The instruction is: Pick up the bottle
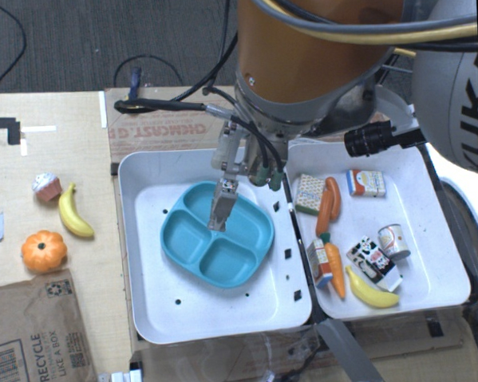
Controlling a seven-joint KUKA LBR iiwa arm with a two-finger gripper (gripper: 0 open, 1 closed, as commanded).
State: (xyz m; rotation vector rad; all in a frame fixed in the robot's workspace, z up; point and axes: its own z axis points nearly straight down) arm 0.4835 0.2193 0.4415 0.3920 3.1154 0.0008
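Over blue plate (195, 243): jaws | bottle (316, 259): right bin (443, 243), well apart

Left bin (149, 311): blue sectioned plastic plate (218, 245) in its middle, steel claw (219, 211) over the plate's rear.
Right bin (445, 239): long orange carrot (328, 205) at the rear, small white carton (366, 183) to its right; yellow banana (372, 291) at the front.
Table (45, 148), left of both bins: small orange pumpkin (44, 251), second yellow banana (74, 212) behind it.

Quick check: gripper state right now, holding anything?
Gripper: over the blue plate in the left bin; open or shut cannot be told; nothing seen held.
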